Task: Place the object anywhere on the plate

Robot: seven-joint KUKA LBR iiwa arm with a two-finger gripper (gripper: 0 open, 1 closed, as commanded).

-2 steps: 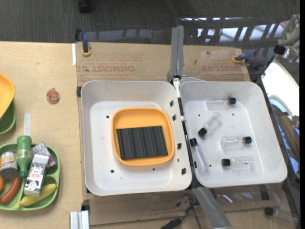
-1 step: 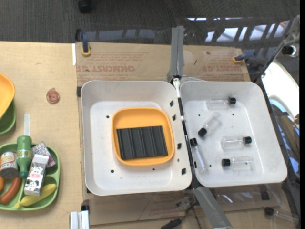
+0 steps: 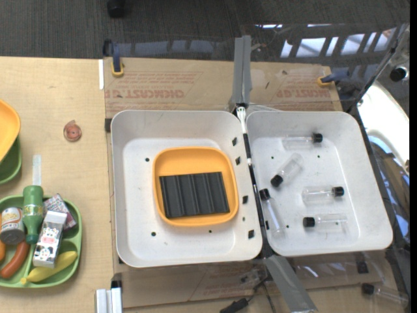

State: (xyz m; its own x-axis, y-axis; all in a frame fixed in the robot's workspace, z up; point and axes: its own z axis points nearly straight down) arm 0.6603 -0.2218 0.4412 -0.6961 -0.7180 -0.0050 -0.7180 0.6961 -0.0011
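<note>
A yellow-orange plate (image 3: 194,163) with a dark ribbed centre lies in the middle of the left white bin (image 3: 130,194). Several clear vials with black caps lie scattered in the right white bin (image 3: 365,194): one near the back (image 3: 301,139), one tilted near the middle (image 3: 287,171), one to the right (image 3: 322,193), one near the front (image 3: 326,222), and one along the left wall (image 3: 269,212). All the vials lie flat on the bin floor, apart from each other.
On the wooden table at the left stand a green tray (image 3: 62,272) with toy food and bottles, a yellow bowl (image 3: 5,132) and a small pink disc (image 3: 72,132). Cardboard (image 3: 169,87) lies under the back of the bins.
</note>
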